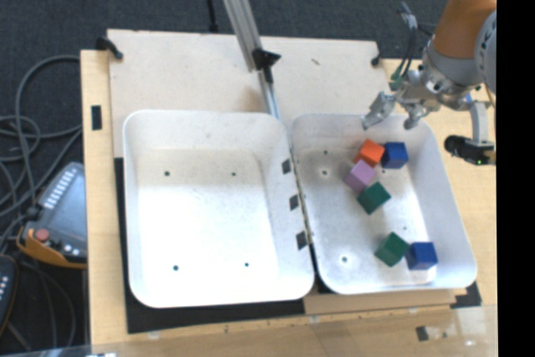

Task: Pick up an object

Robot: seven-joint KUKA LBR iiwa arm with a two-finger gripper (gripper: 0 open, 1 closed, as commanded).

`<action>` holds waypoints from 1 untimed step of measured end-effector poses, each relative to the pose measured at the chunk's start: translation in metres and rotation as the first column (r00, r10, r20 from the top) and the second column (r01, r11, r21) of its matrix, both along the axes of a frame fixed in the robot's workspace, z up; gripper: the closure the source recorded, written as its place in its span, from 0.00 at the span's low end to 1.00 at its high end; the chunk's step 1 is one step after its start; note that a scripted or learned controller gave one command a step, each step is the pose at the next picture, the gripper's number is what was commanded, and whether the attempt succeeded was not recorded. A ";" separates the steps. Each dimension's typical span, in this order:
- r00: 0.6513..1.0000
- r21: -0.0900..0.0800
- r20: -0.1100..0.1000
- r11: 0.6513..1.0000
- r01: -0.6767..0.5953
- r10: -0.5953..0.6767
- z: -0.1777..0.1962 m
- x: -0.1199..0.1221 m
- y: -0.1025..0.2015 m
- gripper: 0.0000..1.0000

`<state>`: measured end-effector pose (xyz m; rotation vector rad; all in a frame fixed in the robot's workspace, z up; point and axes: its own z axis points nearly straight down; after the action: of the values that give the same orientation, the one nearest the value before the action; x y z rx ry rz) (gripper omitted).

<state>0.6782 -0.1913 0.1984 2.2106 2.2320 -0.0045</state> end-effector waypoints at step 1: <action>1.000 -0.002 0.014 1.000 0.004 -0.003 -0.070 -0.009 0.007 0.00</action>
<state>0.6691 -0.1842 0.1287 2.2064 2.2200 0.0091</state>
